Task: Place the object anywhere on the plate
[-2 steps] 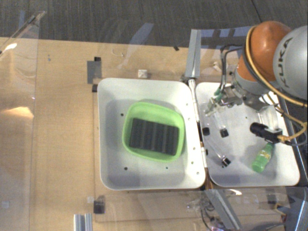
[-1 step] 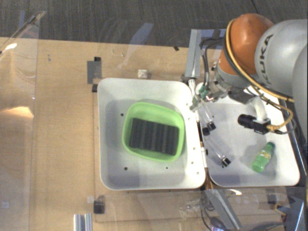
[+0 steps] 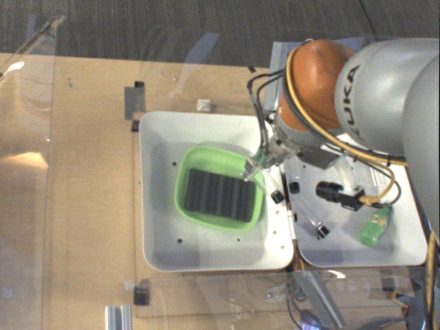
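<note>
Hand (image 3: 251,168): over green plate's (image 3: 218,196) right rim | grip state: cannot tell | green bottle (image 3: 375,227): right bin (image 3: 405,253)

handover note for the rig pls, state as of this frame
Gripper: over the right rim of the green plate; finger state unclear, nothing seen held.
Plate: in the left bin, dark ridged insert inside.
Right bin: small green bottle lying near its right side, plus small dark pieces.
Done: no object seen on the plate.
Left: which item is the object isn't evident; likely the bottle, to be picked and placed.
</note>
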`<state>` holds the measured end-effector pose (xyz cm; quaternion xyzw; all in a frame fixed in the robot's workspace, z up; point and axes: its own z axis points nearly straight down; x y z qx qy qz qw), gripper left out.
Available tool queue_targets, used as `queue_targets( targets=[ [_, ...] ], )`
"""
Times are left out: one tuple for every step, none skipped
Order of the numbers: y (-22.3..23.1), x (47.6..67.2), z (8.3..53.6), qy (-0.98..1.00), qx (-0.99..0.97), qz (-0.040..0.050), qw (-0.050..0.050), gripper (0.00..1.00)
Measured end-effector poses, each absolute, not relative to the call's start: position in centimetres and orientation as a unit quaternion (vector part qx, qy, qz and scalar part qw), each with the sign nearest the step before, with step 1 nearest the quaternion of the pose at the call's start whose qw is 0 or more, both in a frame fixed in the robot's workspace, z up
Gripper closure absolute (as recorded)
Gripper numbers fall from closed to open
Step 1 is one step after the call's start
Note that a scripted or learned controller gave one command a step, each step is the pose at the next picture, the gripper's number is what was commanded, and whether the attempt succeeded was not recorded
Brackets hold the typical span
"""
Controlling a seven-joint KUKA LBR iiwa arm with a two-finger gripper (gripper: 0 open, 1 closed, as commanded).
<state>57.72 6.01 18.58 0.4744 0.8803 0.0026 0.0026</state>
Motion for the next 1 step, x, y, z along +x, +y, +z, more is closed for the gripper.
queue_targets(
  targets=[
    [5.96, 57.73, 18.59, 0.88, 0.475, 0.0026, 0.003, 0.0]
  ],
)
